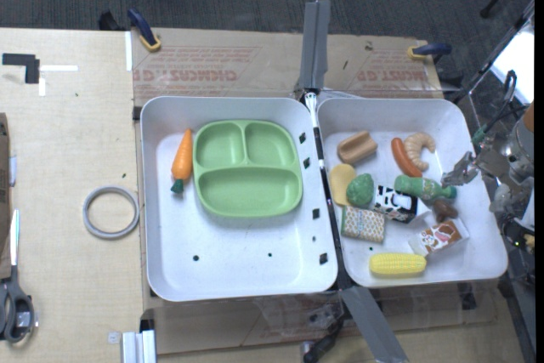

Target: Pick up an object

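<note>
Nothing lifted yet: every candidate lies in the right bin (476, 268) — hot dog (357, 147), shrimp (418, 149), corn cob (398, 265), green vegetable (425, 186). Grasp and lift both remaining. End effector (463, 170) poised at that bin's right wall, just beside the green vegetable; opening impossible to tell, nothing visibly held.
</note>
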{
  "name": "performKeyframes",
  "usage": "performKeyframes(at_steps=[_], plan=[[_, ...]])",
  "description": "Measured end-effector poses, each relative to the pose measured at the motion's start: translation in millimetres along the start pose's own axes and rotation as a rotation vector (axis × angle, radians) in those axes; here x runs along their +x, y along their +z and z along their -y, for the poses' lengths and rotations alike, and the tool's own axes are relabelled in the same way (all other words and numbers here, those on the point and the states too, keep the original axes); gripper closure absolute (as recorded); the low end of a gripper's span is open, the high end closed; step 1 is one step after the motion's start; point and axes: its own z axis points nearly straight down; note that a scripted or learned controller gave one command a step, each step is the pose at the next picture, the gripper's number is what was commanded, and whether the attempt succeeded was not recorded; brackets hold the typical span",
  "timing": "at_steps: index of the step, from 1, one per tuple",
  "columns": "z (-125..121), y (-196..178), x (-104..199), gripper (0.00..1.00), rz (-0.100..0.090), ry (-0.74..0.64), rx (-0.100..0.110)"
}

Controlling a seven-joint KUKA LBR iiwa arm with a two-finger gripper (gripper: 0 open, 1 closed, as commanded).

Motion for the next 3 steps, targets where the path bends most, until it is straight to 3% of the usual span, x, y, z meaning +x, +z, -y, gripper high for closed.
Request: performKeyframes(at_steps=[1,2,3], plan=[[-7.5,31.7,9.7,0.00,-0.007,-0.044,-0.031],[14.5,57.5,2.0,0.00,-0.005,-0.297,-0.027],[-18.4,81.7,28.6,0.00,-0.002,-0.360,-0.001]])
